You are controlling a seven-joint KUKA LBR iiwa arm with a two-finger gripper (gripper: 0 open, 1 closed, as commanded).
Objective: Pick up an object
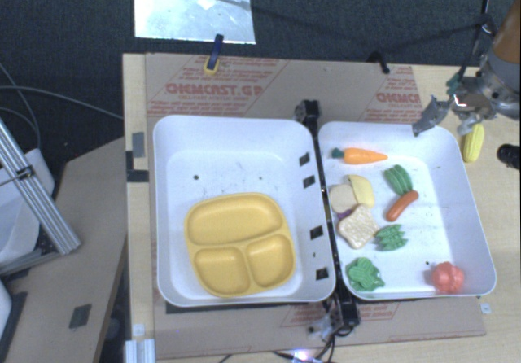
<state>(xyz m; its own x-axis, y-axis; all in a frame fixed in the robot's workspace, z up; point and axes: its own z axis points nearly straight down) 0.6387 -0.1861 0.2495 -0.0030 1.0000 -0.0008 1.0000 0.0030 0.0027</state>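
Note:
My gripper (449, 119) hangs over the far right corner of the right bin (476, 227), with its jaws spread open and nothing between them. One grey finger (427, 117) points down-left over the bin's back rim. A yellow corn cob (473, 142) is just outside the bin's right rim, beside and below the gripper. In the right bin lie a carrot (363, 155), a green pepper (398, 178), a red sausage (401, 205), a yellow piece (361, 190), a bread slice (356, 228), two green vegetables (390, 237) (364, 273) and a red fruit (446, 276).
The left bin (175, 150) holds a yellow divided tray (238, 241). A black clip rail (319, 190) runs between the bins. A blue and yellow tool (214, 54) lies on the cardboard behind them. A metal frame (32, 190) stands at the left.

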